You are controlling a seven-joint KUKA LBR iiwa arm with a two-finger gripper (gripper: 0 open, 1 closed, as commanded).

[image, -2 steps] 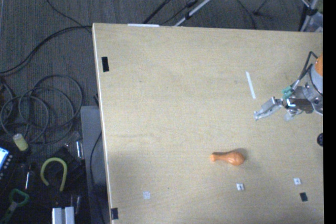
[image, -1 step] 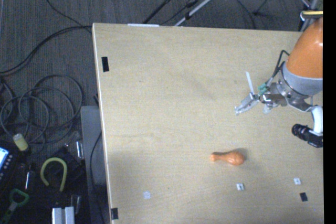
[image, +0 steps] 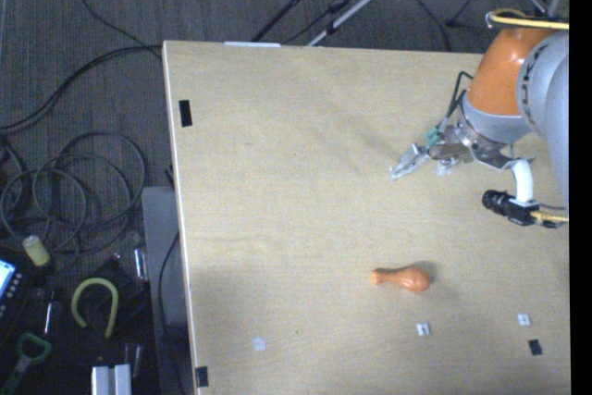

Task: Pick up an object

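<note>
Camera view, looking down: a tan counter (image: 277, 199). A small orange pear-shaped object (image: 404, 277) lies on it toward the lower right, untouched. The grey arm's gripper (image: 407, 164) hangs well apart from it, up and to the right, jaws spread and holding nothing. The pick looks not yet begun.

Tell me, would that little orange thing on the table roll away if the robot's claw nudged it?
Probably yes. The orange object has a rounded bulb at one end and a thin neck at the other, so a nudge would likely send it rolling in a curve rather than straight. It looks small and probably light, so it may skid easily on the smooth tabletop. The gripper sits well away from it.
</note>
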